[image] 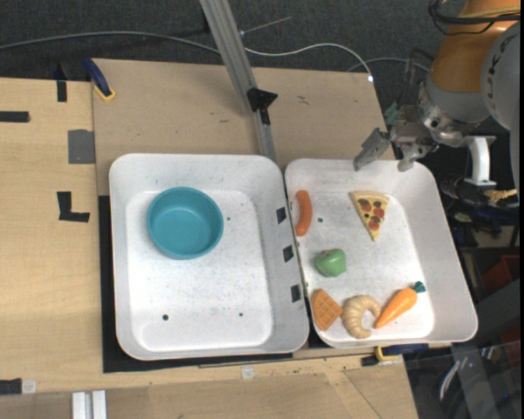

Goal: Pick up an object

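Note:
My gripper (387, 153) hangs open above the far edge of the right bin (445, 234), with nothing between its fingers. Below it in that bin lies a pizza slice (371, 213). A sausage (302, 211) lies along the bin's left side, and a green pepper (331, 262) sits near the middle. Along the near edge lie a waffle (326, 308), a croissant (360, 314) and a carrot (395, 305).
The left bin (140, 321) holds a teal bowl (185, 222). A slanted metal pole (236, 55) rises behind the bins. Cables lie on the dark floor beyond the bench. Black clips (286, 251) sit on the seam between the bins.

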Controlling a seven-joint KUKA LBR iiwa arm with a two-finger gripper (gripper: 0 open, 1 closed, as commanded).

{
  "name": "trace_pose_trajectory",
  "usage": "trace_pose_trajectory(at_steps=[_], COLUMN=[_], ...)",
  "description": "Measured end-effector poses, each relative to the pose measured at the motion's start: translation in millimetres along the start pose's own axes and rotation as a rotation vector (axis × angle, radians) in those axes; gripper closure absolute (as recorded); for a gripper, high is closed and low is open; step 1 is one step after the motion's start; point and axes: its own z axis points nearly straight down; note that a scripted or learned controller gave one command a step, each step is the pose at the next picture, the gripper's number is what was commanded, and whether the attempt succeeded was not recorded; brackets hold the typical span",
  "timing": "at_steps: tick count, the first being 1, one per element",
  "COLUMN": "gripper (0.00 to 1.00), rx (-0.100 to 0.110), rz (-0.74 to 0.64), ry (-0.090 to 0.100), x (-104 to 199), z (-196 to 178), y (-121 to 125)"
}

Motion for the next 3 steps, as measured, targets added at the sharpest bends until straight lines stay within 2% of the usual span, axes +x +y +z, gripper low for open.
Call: trace_pose_trajectory(at_steps=[1,2,3], gripper=[0.0,0.0,0.0], rx=[0.0,0.005,0.005], rz=[0.0,0.0,0.001], ry=[0.0,0.001,0.001], x=[0.0,10.5,16.5], z=[0.0,54.4,107.3], y=[0.0,2.2,-7.9])
